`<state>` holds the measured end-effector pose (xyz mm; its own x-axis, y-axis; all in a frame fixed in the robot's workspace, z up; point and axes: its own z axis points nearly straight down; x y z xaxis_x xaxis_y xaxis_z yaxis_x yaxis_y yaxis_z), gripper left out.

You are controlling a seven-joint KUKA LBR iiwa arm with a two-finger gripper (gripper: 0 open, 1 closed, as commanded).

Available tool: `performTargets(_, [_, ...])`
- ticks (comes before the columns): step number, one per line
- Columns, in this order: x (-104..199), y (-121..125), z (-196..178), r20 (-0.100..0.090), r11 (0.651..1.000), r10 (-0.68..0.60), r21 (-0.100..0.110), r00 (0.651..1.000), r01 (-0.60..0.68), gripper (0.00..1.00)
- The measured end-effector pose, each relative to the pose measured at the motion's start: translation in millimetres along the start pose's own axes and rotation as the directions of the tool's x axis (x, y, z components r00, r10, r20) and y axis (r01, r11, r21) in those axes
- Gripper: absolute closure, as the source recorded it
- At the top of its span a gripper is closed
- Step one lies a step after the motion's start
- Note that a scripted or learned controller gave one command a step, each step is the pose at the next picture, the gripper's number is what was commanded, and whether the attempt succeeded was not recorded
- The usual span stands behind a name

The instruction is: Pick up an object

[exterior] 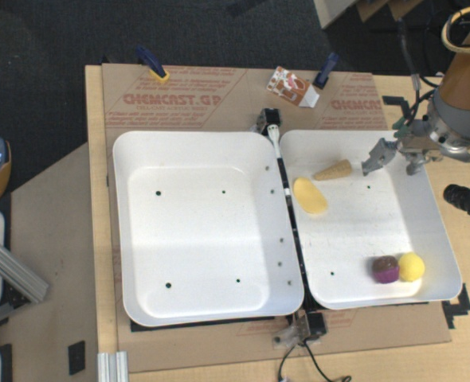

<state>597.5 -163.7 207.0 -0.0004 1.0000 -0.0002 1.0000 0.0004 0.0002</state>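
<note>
My gripper [394,156] hangs fingers spread and holding nothing over the far right of the right bin [426,237], near the cone [333,170], likely lining up on it since the lemon [310,196] and plum [385,269] lie farther off.

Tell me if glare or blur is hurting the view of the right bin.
Camera view: no strong glare on the right bin; soft shadows only. The purple object and yellow ball read clearly; the tool looks slightly blurred.

"CHEMCAST" in red on the cardboard sheet [219,94]
</note>
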Motion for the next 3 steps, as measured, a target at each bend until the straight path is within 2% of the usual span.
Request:
performTargets(1, [34.1, 60.3, 129.1, -0.001, 1.0, -0.005, 0.0, 1.0, 0.005, 0.0])
performTargets(2, [30.9, 60.6, 110.5, 0.002, 1.0, -0.002, -0.005, 1.0, 0.002, 1.0])
performTargets(3, [90.6, 71.1, 4.5, 0.0, 1.0, -0.006, -0.011, 1.0, 0.006, 1.0])
